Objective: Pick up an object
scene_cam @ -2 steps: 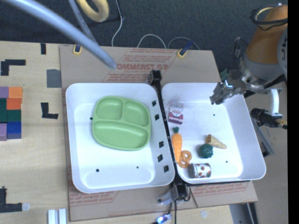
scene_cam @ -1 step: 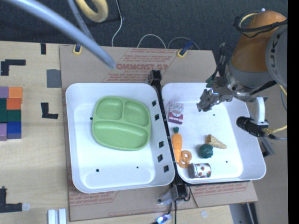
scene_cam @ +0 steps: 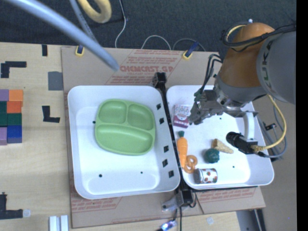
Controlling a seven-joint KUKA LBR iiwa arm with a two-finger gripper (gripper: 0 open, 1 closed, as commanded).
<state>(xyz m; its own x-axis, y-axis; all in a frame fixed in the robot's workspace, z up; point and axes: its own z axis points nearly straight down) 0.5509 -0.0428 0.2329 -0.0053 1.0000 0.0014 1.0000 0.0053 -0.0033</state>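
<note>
In the right bin (scene_cam: 257,174) lie a small pink-and-white packet (scene_cam: 181,114), an orange carrot (scene_cam: 182,147), an orange pretzel-like ring (scene_cam: 190,163), a dark green round piece (scene_cam: 211,155), a tan wedge (scene_cam: 222,146) and a small can on its side (scene_cam: 207,175). My gripper (scene_cam: 198,115) hangs over the upper part of this bin, just right of the packet. Nothing shows between its fingers.
The left bin (scene_cam: 82,129) holds a green divided plate (scene_cam: 126,126). A black divider (scene_cam: 166,129) runs between the bins. Coloured blocks (scene_cam: 11,117) sit at the far left on the bench. The arm's grey body and orange band (scene_cam: 245,57) fill the upper right.
</note>
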